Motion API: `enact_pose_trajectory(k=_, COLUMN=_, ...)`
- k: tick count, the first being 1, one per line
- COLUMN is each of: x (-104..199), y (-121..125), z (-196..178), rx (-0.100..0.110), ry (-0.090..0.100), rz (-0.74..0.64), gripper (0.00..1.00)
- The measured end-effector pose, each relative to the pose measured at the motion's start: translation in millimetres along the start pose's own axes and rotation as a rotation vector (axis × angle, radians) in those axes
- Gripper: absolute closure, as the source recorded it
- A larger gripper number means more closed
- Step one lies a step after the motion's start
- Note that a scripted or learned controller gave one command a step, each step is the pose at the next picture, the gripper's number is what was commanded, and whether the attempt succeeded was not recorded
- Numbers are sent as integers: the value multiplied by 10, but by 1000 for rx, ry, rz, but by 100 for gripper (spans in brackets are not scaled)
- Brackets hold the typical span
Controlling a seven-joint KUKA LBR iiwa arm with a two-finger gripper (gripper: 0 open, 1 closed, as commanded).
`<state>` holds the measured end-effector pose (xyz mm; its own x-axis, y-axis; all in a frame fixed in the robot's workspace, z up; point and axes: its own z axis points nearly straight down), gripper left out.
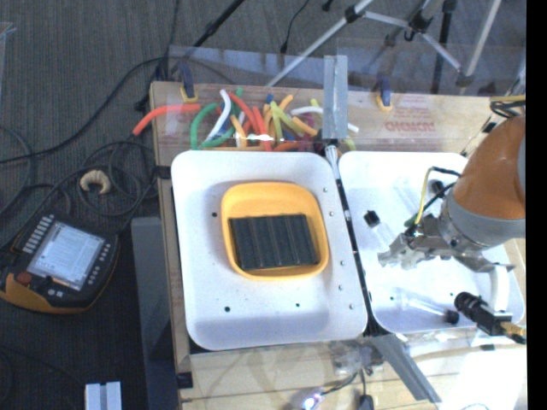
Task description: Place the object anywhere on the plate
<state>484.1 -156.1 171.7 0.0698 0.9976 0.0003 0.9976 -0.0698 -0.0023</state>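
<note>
Wooden bench (pixel 402 114), red unreadable lettering (pixel 413 126)

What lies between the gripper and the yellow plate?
In the camera view: bare floor of the right bin, a small black object, then the bins' adjoining rims, between gripper and plate.

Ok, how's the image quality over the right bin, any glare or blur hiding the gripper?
Camera view: the right bin is brightly lit and nearly washed out, so clear items on its floor barely register; the gripper looks soft and low-contrast against the white; the yellow plate in the left bin is evenly lit and sharper.
</note>
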Motion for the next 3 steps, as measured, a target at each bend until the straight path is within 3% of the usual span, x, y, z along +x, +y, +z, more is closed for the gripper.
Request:
enact_pose_trajectory(k=1, x=331, y=-16, z=-247, rx=-3, ry=-1, rz=-210, gripper=100)
enact_pose_trajectory(k=2, x=689, y=169, z=-197, rx=0, ry=-1, rz=-401, gripper=100)
enact_pose_trajectory(k=3, x=1174, y=517, z=-116, rx=-1, ry=-2, rz=-551, gripper=100)
